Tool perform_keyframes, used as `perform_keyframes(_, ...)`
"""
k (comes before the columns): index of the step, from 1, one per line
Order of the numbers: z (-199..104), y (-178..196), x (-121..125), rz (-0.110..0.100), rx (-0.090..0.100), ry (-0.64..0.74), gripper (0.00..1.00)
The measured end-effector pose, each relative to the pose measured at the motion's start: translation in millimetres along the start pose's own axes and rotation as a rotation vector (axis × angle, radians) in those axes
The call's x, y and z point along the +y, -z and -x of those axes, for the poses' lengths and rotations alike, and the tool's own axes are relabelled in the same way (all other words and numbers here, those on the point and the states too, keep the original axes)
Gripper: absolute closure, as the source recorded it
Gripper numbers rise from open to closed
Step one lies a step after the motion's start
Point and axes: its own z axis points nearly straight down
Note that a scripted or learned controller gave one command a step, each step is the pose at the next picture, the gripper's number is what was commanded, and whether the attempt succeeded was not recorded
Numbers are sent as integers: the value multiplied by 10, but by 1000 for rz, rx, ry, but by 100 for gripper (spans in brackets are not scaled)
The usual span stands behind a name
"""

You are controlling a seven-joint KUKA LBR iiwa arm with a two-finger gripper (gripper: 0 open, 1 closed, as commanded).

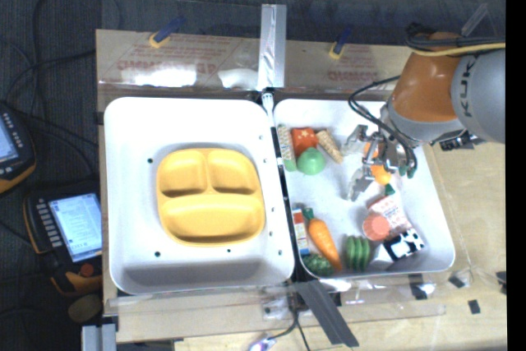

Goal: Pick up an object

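Note:
My gripper (362, 162) hangs over the upper middle of the right bin (436, 201). Its two silver fingers (356, 136) stand apart, so it is open. A small orange piece (380, 173) lies just right of the fingers, touching or nearly touching them; I cannot see it clamped. Below it lies a pink-and-red packet (382, 219) and a black-and-white block (404, 244). An orange carrot (322, 238) and a green ribbed vegetable (356, 251) lie near the front wall. A green ball (311, 163), a red item (304, 137) and a tan corn-like piece (330, 145) sit at the upper left.
The left bin (131, 144) holds a yellow divided plate (211, 193). A ridge (279, 177) separates the two bins. The arm's orange band (423, 90) overhangs the right bin's back right corner. Cables and a tablet (74, 226) lie left of the bench.

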Motion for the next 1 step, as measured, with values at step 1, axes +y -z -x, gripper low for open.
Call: perform_keyframes(1, -424, 10, -241, 2, -1, -85, 0)
